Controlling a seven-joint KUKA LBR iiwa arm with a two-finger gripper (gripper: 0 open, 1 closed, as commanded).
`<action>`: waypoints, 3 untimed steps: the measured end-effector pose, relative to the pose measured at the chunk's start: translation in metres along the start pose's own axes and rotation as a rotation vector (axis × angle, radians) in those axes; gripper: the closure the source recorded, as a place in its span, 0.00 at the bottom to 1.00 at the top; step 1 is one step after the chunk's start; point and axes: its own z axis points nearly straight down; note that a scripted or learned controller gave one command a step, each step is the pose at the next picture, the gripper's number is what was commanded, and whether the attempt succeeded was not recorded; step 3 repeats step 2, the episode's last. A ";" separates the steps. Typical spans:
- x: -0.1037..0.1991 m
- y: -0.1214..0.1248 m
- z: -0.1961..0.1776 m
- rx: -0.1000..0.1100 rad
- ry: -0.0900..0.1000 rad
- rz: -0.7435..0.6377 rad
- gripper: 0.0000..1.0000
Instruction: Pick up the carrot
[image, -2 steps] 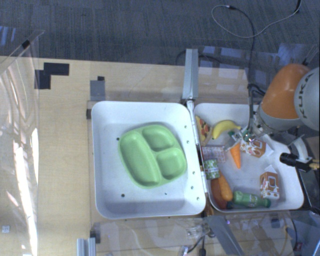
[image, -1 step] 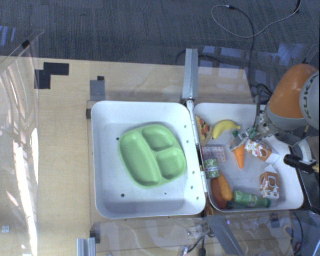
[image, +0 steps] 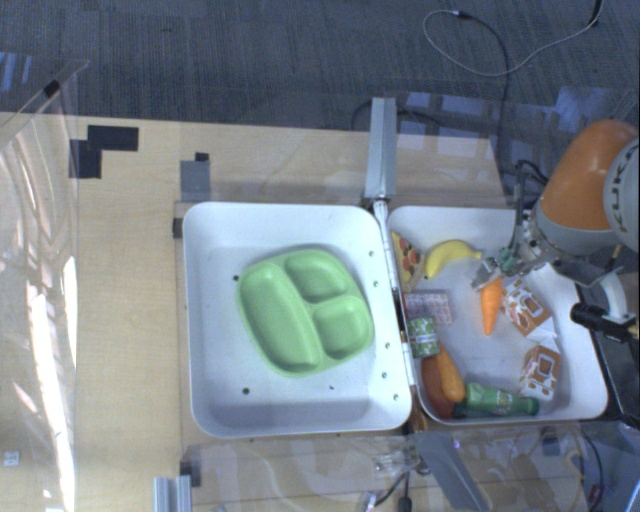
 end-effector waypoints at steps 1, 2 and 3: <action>0.028 0.025 -0.087 0.015 0.001 0.454 1.00; -0.004 0.040 -0.135 0.014 0.002 0.288 1.00; -0.004 0.040 -0.135 0.014 0.002 0.288 1.00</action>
